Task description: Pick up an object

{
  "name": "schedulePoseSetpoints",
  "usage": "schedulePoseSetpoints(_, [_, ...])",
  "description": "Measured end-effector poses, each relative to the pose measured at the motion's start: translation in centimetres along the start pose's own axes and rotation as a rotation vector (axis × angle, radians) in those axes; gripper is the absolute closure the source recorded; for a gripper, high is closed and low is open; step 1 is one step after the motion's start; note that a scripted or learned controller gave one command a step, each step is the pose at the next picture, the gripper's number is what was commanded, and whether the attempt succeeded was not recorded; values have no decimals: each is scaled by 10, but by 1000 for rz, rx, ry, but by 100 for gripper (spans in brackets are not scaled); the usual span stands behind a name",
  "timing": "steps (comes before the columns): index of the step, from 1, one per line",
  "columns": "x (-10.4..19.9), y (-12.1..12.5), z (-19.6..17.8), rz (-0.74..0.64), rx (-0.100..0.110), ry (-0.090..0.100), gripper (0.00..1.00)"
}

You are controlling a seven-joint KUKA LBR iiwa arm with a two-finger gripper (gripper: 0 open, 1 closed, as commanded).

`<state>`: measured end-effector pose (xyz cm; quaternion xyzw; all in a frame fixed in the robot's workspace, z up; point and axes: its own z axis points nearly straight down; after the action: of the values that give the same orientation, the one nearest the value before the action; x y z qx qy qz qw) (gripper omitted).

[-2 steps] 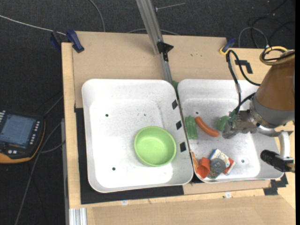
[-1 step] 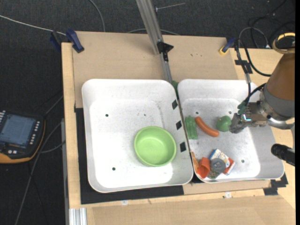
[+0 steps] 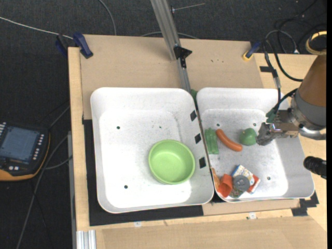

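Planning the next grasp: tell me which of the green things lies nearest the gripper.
The small round green object in the right bin, just left of the gripper. The flat green piece lies farther left by the divider; the green bowl sits in the left bin.

The arm (image 3: pixel 314 95) is cut off by the picture's right edge, so only its orange band and grey wrist show. The tool (image 3: pixel 265 134) is a dark, blurred mass low over the right bin (image 3: pixel 290 154), just beside the green round object (image 3: pixel 248 136); whether the two touch cannot be told. The heap in the right bin's near corner (image 3: pixel 237 183) is too small to sort: an orange piece, a grey disc and a printed wrapper overlap, each hiding part of another. The green strip (image 3: pixel 211 140) lies against the bins' shared wall, its shape unclear. The handheld screen (image 3: pixel 21 149) is cropped at the left edge, and the surface (image 3: pixel 135 61) runs off the bottom edge.
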<state>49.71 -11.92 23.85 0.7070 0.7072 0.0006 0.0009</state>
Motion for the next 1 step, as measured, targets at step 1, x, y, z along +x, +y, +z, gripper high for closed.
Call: schedulePoseSetpoints(1, [62, 0, -3, -5, 2, 2, 100])
